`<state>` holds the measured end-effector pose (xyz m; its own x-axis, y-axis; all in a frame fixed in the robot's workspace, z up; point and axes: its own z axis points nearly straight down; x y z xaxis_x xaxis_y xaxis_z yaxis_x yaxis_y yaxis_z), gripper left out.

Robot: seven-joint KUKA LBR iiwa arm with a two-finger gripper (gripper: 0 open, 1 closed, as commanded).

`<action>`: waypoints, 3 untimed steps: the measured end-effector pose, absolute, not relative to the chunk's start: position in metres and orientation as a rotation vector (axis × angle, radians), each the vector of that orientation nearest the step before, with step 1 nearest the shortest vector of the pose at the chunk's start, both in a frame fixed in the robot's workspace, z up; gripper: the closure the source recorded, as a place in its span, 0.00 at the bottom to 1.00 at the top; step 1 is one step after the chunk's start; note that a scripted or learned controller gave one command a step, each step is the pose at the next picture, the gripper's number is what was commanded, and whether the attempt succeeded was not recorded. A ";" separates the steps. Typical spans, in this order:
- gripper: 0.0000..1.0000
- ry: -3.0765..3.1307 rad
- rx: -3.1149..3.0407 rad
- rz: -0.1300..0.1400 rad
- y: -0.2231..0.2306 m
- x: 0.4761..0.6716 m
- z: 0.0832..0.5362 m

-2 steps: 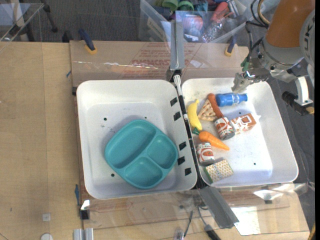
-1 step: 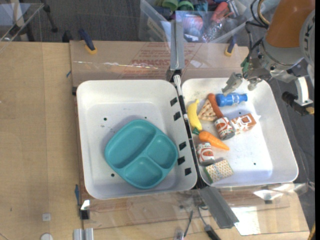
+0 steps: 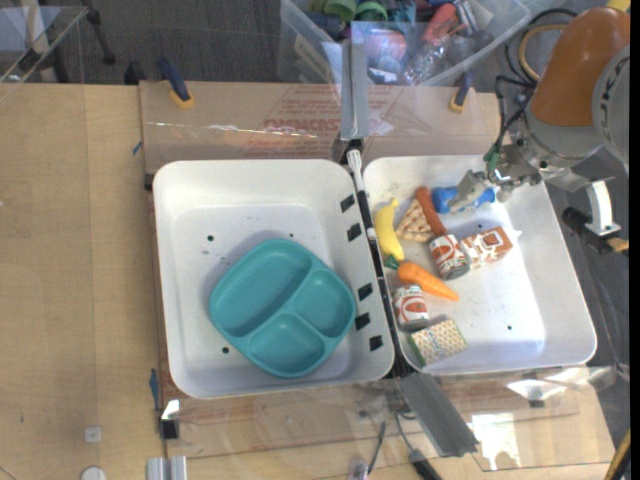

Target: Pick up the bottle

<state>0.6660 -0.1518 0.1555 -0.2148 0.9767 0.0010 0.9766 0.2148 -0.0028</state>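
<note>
White bins sit side by side on the wooden table [image 3: 70, 268]. In the left bin [image 3: 190, 193] I see a teal divided plate [image 3: 283, 308] lying flat, a bit toward the near side. The right bin [image 3: 560, 308] holds a cluster of small things against its left and middle: a banana [image 3: 386, 230] along the divider, a reddish sausage [image 3: 431, 211] just beside it, a waffle-like piece [image 3: 413, 226] between them, an orange carrot [image 3: 430, 282] lying across, two cans [image 3: 449, 256] [image 3: 411, 307], a red-and-white carton [image 3: 489, 248] and a patterned box [image 3: 438, 341] at the near edge.

The arm [image 3: 585, 68] comes in from the right, orange band up top, and my claw [image 3: 478, 190] hangs low over the far part of the right bin. Right at its tips I see a blue and clear thing, which I take for the bottle [image 3: 468, 196], lying by the top end of the sausage. I cannot tell whether the claw's fingers are apart or together, nor whether they grip the bottle; they look touching or very near it.

Behind the bins stands a clear tub [image 3: 300, 8] full of coloured toys.
</note>
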 end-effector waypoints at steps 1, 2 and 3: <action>0.00 -2.404 -2.037 -0.008 -0.164 0.670 0.091; 1.00 -2.409 -2.038 -0.006 -0.165 0.671 0.102; 0.00 -2.409 -2.038 -0.006 -0.165 0.671 0.102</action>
<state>0.6712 -0.1651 0.1019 -0.1659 0.9861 -0.0079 0.9861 0.1660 0.0117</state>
